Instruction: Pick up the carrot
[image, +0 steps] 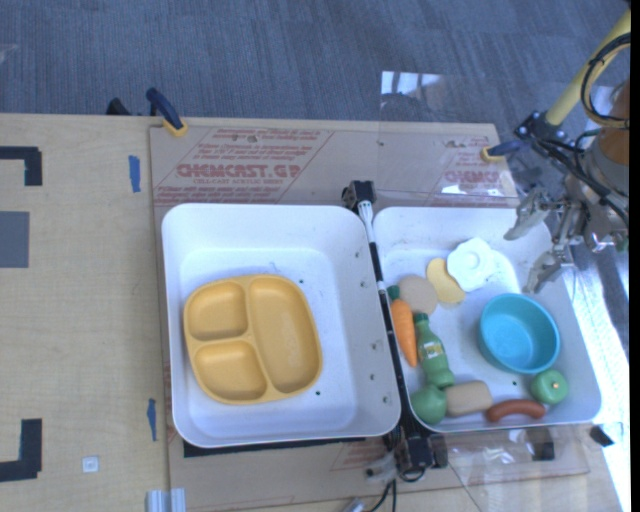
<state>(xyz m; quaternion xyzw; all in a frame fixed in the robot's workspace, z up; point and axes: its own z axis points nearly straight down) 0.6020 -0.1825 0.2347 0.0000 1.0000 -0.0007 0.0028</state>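
The desk is carrying two white bins, and the carrot is lying by the left wall of the right bin, beside a green bottle. The claw is hovering over that bin's far right corner, fingers seemingly apart and holding nothing. This is the approach step; next it needs to travel left and descend over the carrot.

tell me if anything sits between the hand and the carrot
Yes. The hand is at the right bin's upper right, the carrot by the bin's left wall. On the line between them lie the fried egg and a yellow slice. A green bottle lies against the carrot's right side.
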